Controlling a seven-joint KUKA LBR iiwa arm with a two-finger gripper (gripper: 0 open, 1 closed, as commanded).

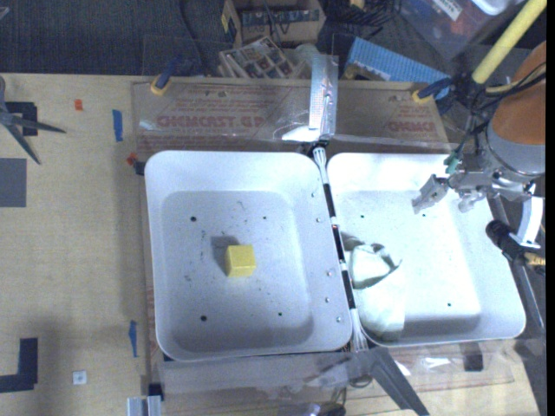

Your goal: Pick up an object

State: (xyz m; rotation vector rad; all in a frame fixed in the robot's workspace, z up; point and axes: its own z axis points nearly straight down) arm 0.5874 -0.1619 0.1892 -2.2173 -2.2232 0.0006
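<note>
Over on the right side of the frame, the gripper [440, 189] hangs above the upper part of the right bin [451, 310], and honestly I can't tell if it's open or closed from this angle. Nothing's visibly between them. Left bin [173, 189] has a small yellow block [241, 260] sitting near its middle. Right bin's got a crumpled clear-and-white thing [371, 267] by its left wall, well apart from the gripper.
</note>
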